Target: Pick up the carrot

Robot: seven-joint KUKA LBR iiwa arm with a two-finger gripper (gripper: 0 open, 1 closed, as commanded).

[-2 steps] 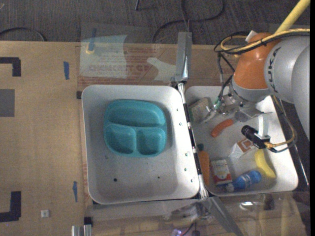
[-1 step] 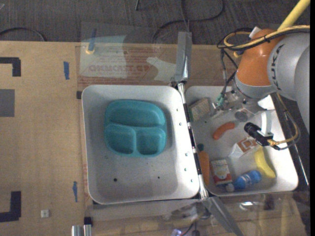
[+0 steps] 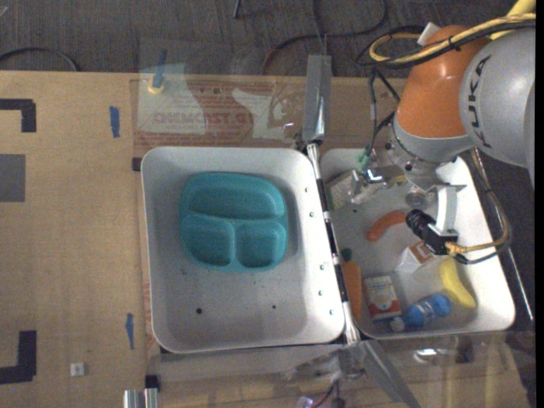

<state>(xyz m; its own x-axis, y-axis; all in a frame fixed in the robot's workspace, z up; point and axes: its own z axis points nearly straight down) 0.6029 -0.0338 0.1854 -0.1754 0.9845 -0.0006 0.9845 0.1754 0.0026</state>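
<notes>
The carrot (image 3: 351, 284) looks like a slim orange stick lying along the left wall of the right bin (image 3: 493, 313), near the front. My gripper (image 3: 371, 178) hangs over the back left part of that bin, under the grey wrist with its orange band. It is well behind the carrot and apart from it. A curved orange-red sausage-shaped piece (image 3: 387, 225) lies just in front of the gripper, near the bin's middle. The wrist hides most of the gripper.
The right bin also holds a yellow banana-like piece (image 3: 459, 286), a blue bottle (image 3: 425, 311), a small red-and-white carton (image 3: 382, 296) and a white box (image 3: 416, 257). A black cable plug (image 3: 425, 228) hangs from the arm. A teal compartment tray (image 3: 233, 219) lies in the left bin (image 3: 170, 313).
</notes>
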